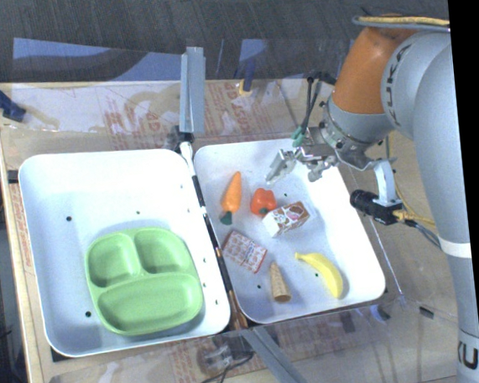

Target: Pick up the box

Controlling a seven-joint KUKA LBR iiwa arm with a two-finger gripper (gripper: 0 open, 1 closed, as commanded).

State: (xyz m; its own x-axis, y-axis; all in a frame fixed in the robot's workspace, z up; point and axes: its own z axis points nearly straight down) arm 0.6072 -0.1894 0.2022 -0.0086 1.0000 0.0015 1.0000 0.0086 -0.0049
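Observation:
A small white and red box (287,218) lies on its side in the middle of the right bin (353,217). It touches a red pepper (262,200) at its upper left. My gripper (295,170) hangs over the bin's far part, above and slightly right of the box and apart from it. Its fingers (275,171) are spread open with nothing between them.
The right bin also holds a carrot (233,192), a flat red patterned packet (244,252), an ice cream cone (279,282) and a banana (321,273). A green divided tray (144,281) lies in the left bin (55,204). A metal rail (189,90) stands behind the bins.

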